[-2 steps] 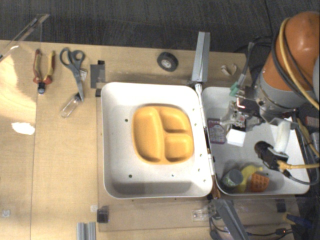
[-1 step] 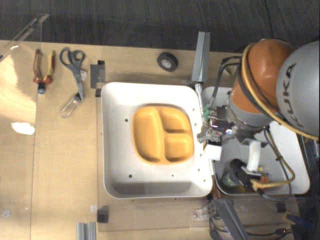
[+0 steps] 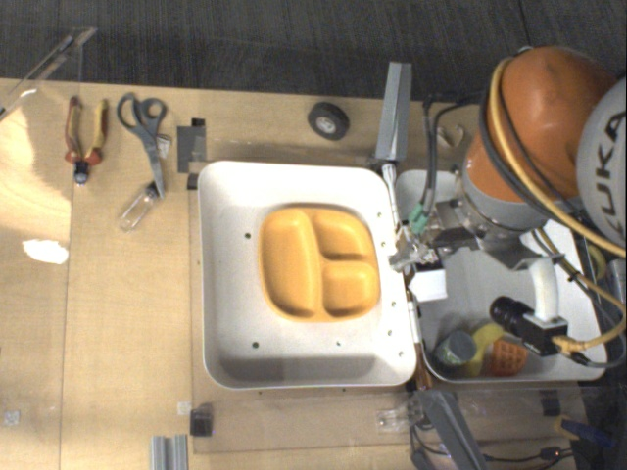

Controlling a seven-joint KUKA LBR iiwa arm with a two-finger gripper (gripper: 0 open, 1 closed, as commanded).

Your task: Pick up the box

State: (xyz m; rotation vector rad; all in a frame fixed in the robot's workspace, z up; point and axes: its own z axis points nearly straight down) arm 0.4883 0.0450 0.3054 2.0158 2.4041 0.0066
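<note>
Two shallow white bins sit side by side on the wooden bench. The left bin (image 3: 235, 360) holds one yellow plastic tray (image 3: 319, 261) with rounded corners and three compartments, lying flat near the middle of the bin floor. The right bin (image 3: 487, 378) is largely covered by the grey arm with its orange band (image 3: 549, 96), which reaches in from the right. The gripper (image 3: 411, 253) hangs over the right bin's left wall, close to the seam between the two bins; whether it is open or closed cannot be told from here. One small white box (image 3: 428, 284) lies in the right bin against that left wall, just beside the gripper on its nearer side, and nothing shows it being held. In the near corner of the same bin, three more things cluster together: one grey-blue round can (image 3: 456, 349), one yellow lump (image 3: 486, 341) and one orange-red piece with a waffle texture (image 3: 505, 357). On the bare bench left of the bins lie one pair of red-handled pliers (image 3: 83, 137) and one pair of grey-handled scissors (image 3: 147, 137), near each other but apart. One black roll of tape (image 3: 328, 119) lies just beyond the left bin's far edge.
</note>
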